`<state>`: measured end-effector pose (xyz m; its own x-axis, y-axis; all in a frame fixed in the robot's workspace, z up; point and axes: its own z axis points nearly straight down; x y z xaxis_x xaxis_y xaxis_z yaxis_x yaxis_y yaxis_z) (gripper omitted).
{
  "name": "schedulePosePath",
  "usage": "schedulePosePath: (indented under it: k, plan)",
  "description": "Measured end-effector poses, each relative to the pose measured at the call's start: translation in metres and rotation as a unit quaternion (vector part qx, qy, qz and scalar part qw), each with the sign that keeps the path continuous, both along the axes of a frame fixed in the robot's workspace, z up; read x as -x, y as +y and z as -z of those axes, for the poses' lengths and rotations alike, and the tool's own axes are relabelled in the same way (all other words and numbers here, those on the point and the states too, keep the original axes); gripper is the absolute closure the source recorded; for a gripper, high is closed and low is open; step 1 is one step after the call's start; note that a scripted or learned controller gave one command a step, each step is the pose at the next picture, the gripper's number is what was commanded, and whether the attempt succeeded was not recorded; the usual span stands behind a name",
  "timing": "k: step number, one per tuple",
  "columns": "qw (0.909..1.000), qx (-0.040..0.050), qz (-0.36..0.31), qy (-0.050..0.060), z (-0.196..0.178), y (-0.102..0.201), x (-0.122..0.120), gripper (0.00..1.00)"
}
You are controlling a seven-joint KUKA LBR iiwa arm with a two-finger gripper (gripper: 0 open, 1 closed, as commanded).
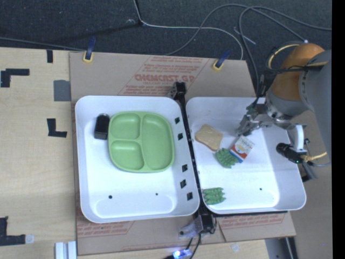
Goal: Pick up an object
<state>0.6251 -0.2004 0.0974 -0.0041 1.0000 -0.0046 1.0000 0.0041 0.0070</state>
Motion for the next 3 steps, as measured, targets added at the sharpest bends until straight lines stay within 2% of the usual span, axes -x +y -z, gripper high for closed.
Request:
schedulePosePath:
  k: [3]
  plan:
    - [1.0, -0.0016, 0.001, 0.001, -0.169, 0.009, -0.001, 1.0]
